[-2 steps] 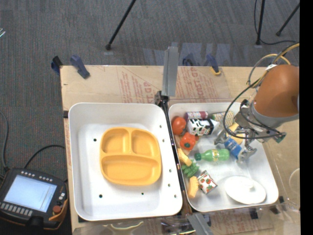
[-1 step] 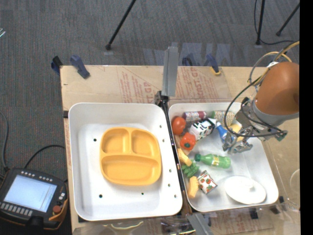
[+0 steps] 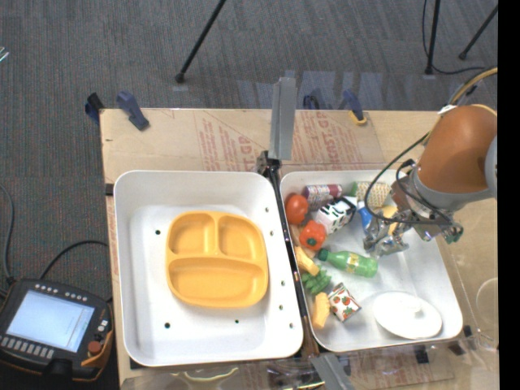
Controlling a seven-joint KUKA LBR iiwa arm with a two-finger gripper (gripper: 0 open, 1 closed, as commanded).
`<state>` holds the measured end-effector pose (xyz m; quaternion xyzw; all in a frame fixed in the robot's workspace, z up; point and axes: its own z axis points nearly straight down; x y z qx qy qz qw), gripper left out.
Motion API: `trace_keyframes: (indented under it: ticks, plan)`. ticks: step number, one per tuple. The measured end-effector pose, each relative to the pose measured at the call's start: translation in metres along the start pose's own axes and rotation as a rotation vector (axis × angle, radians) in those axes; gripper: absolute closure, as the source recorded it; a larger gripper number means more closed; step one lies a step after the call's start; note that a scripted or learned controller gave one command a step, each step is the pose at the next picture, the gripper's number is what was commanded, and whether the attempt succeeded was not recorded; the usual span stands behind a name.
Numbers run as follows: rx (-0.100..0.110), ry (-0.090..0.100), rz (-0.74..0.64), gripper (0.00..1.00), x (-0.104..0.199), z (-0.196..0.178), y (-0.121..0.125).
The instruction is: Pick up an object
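Objects to pick: all in the right bin (image 3: 452, 295), mostly along its left wall and top – nothing looks lifted yet as far as I can tell.
Green bottle (image 3: 349, 262): lying on its side mid-bin, cap end pointing left, just below and left of the gripper. Closest candidate, I'd guess.
Tomatoes: one red tomato (image 3: 296, 209) up against the left wall, a second tomato (image 3: 313, 235) just below it.
Cow-print carton (image 3: 335, 214): black and white, tilted, between the tomatoes and the gripper.
Other stuff: a small can (image 3: 323, 192) on its side near the top wall, a strawberry carton (image 3: 344, 302) and a white lid (image 3: 407, 314) toward the bottom, some yellow and green toy food down the left wall that's too small to name.
Gripper (image 3: 384, 243): down low in the upper right part of the bin, metal bits right over the floor – honestly can't tell if it's open or closed, or whether anything is in it. Too cluttered there.
Arm (image 3: 457, 157): orange band hanging over the bin's right side.
Left bin (image 3: 130, 218): holds just the yellow divided plate (image 3: 218, 259), well apart from the action.
Progress: I'd call it the reach/descend stage – grasp and lift both left to do.
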<state>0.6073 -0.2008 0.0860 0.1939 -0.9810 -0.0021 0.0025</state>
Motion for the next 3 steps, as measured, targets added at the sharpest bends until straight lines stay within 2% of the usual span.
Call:
trace_keyframes:
  ticks: [1, 2, 3]
  plan:
    - [0.001, -0.004, -0.001, 0.00, -0.001, -0.001, 0.000]
    - [0.003, -0.005, -0.086, 0.00, 0.021, -0.002, -0.001]
    - [0.003, -0.009, -0.089, 1.00, 0.019, -0.012, 0.000]
